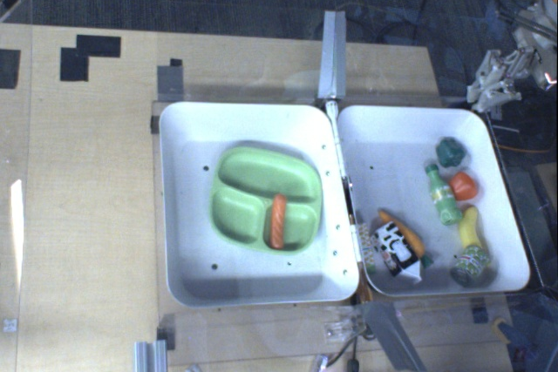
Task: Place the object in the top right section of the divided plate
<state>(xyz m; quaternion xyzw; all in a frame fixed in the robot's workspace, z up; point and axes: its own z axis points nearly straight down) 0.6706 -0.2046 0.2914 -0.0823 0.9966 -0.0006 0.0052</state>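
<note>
- An orange sausage-like object (276,222) is seen lying in the green divided plate (253,170), along a lower divider — not the top right section.
- It is judged light, stiff, perhaps slippery — best pinched across its middle.
- The gripper (495,83) is seen beyond the right bin (392,131); its state cannot be told.

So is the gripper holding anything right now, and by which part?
Nothing is held. The gripper sits beyond the right bin's far corner, with no object between its fingers.

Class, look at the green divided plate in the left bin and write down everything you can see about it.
The green divided plate is a rounded, glossy piece, plastic by its look, lying flat near the middle of the left bin. Raised ridges split it into one wide section at the top and smaller ones below. An orange sausage-like piece lies along the ridge between the lower sections.
</note>
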